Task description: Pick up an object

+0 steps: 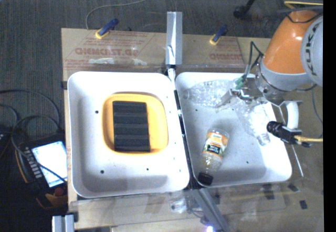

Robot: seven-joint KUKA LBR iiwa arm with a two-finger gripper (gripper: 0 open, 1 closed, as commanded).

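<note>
Small bottle (pixel 214 147) flat in right bin (pixel 273 173), crumpled clear plastic (pixel 210 93) beyond; jaws' (pixel 247 92) state unclear.

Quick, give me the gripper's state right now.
Gripper: cannot be told. It sits over the right bin, by the crumpled clear plastic, apart from the bottle.

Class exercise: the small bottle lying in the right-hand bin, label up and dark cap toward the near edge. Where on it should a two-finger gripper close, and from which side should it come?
Probably the labelled body of the bottle, from straight above. It lies on its side on the right bin's floor, apart from the crumpled clear plastic, with bare floor on both flanks. Fingers should straddle its width, across the long axis; the cap end is narrower and near the wall.
</note>
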